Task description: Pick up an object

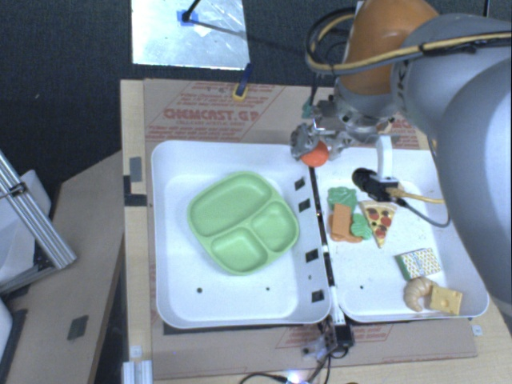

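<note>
Camera view puts the gripper (314,144) at the bins' top divider, seemingly pinching a small orange-red ball (317,156) between its fingers; the pick looks made; next comes a steady lift toward the green tray (242,222) below-left.

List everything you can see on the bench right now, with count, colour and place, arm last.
Divided plate: 1, light green, left bin.
Round item: 1, orange, at the gripper, over the divider's far end.
Pizza slice: 1, yellow-red, right bin.
Green and orange food pieces: small cluster, right bin by the divider.
Patterned block: 1, green-white, right bin.
Croissant: 1, tan, near corner.
Cheese wedge: 1, yellow, beside croissant.
Gripper: 1, grey.
</note>
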